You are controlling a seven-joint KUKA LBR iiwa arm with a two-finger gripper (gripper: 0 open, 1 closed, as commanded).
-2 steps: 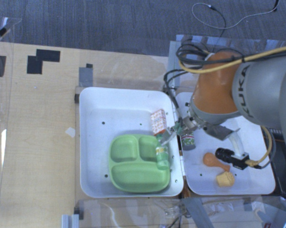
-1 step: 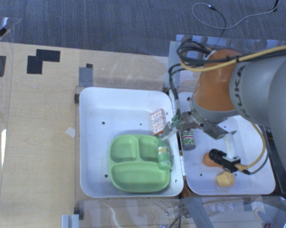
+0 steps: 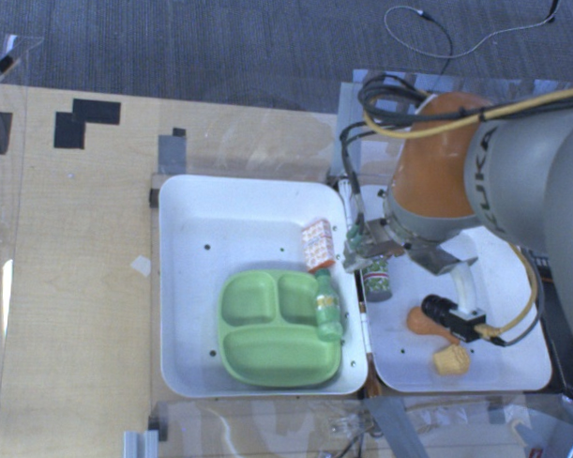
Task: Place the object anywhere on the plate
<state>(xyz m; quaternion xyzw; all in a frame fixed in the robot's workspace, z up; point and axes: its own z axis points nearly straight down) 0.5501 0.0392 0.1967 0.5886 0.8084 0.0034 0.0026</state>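
Note:
A green divided plate lies in the left bin. A small green bottle rests on the plate's right rim. Just above the plate's upper right corner lies a red and white packet. My gripper hangs over the divide between the two bins, at the left edge of the right bin. Directly below it is a small dark can with a green label, touching or very close to the gripper's tip. Whether the can is held is hidden by the wrist.
In the right bin lie an orange piece and a tan piece near the front. The arm's grey and orange body covers the bin's back right. Bare wooden bench stretches to the left of the bins.

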